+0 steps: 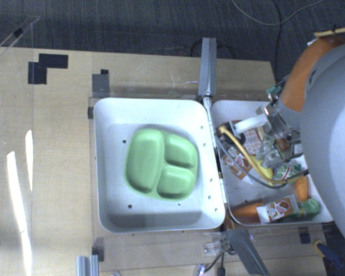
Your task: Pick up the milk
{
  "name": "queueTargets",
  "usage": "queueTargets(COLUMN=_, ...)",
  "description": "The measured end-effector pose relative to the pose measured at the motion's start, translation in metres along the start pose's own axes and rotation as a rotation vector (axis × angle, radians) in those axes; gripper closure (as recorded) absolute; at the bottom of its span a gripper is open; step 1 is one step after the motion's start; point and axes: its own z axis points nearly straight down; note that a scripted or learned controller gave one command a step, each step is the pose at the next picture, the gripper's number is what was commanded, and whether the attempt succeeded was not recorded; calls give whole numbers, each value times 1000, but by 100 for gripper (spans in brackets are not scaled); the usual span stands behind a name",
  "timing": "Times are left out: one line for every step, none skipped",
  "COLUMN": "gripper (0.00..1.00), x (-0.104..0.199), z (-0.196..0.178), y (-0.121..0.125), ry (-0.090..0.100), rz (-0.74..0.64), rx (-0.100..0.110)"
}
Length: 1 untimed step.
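1. Jaws are giving no clear sight of themselves, so I cannot tell whether they are released or clenched; the gripper (274,145) is hanging low over clutter in the right bin (239,110).
2. What looks like the milk (278,208), a printed carton, is lying flat along that bin's lower edge, apart from the gripper.
3. A green tray (161,163) is sitting in the left bin (109,200).

A divided plate (161,163) lies in the middle of the left bin (103,154). In the right bin (237,111), a small carton (237,163) lies by the left wall, a carrot (246,212) along the near wall, and a box (279,207) just right of it. The gripper (274,148) is above this bin's middle.
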Motion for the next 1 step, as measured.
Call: queueTargets(gripper=0, x=0, z=0, y=0, ry=-1, rz=0, rx=0)
